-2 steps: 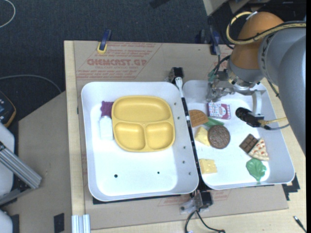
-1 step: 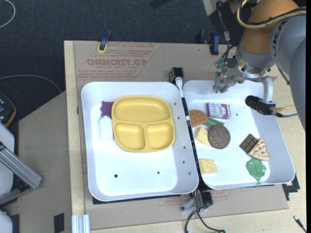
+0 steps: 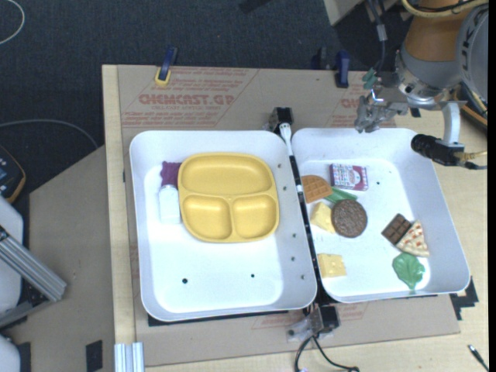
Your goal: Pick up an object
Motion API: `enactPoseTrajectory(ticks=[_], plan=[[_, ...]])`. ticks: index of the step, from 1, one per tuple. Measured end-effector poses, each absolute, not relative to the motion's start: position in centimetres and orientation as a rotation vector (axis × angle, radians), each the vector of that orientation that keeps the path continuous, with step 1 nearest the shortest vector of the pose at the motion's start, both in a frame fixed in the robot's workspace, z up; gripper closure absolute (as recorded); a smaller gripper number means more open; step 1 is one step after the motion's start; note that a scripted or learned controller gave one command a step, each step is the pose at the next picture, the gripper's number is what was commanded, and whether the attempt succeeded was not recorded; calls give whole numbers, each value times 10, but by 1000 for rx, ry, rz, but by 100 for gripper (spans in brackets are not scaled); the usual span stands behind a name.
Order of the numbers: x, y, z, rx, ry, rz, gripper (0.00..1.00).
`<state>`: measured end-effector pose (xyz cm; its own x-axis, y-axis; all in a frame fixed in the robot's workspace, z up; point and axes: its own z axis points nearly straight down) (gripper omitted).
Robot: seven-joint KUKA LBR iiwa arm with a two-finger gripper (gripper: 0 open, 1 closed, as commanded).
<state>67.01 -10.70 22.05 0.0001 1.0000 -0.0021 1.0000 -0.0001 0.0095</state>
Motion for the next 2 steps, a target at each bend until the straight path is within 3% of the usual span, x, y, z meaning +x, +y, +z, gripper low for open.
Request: enactPoseTrajectory(ticks=[1,2], plan=[[671,-107,226,2218,2220,3,100],[652,-57,236,2217,2230,1,100]])
